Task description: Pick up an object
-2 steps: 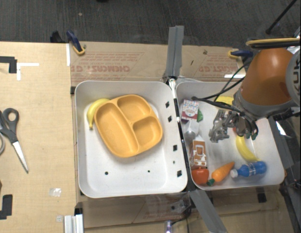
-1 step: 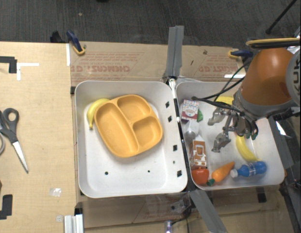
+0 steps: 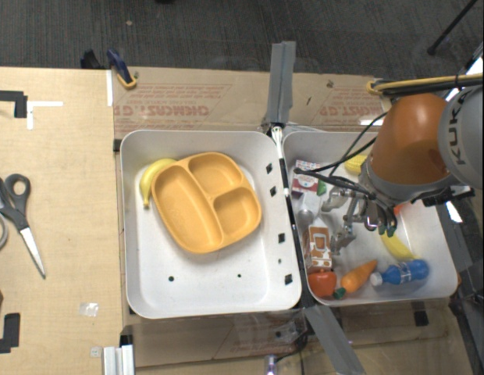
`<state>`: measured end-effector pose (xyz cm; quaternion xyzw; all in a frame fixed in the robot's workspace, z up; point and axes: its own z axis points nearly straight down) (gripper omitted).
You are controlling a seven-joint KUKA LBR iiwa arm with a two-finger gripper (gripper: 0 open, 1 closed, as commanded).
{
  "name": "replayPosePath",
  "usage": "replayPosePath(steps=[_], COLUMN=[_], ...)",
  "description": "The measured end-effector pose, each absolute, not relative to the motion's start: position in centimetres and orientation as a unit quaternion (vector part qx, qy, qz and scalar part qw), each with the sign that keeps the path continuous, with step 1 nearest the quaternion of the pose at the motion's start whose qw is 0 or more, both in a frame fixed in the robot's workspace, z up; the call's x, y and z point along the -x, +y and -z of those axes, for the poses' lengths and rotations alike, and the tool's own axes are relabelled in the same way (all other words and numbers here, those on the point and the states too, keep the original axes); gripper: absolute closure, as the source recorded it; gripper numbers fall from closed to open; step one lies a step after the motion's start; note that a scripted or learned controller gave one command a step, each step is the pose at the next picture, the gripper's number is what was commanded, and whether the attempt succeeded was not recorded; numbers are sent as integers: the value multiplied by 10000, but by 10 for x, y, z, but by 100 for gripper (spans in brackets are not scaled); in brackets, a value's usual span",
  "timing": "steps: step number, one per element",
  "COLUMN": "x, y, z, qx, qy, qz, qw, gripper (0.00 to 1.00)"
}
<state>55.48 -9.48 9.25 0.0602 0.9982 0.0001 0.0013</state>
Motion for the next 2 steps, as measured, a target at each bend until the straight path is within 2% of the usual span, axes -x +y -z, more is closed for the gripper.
replayPosePath(steps=[1,2], x=[-607,-609], y=[-102,-202], z=[-94,-107], qx=[-1076,-836], qy=[9942,9965], qz=[2,9], qw=[34,40], gripper=[0,0])
